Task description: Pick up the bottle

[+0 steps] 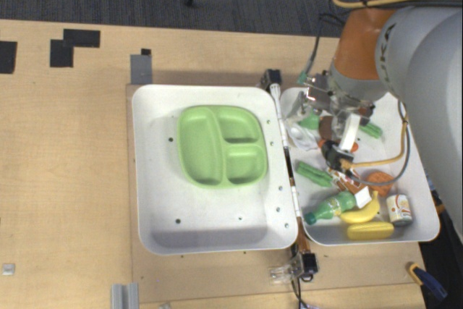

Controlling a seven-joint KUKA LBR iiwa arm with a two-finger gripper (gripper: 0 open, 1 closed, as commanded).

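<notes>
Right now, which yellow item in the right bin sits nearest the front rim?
The flat yellow block, lying right at the bin's front rim. The banana lies just behind it, curved, beside the green bottle.

The bottle is green with an orange and white label band near one end. It lies on its side in the right-hand bin, near the front wall. Its long axis runs at a slant, with the green end pointing toward the divider between the two bins and the labelled end raised toward the rear right. The green body rests just beside a yellow banana-shaped item, touching or nearly touching it.
</notes>
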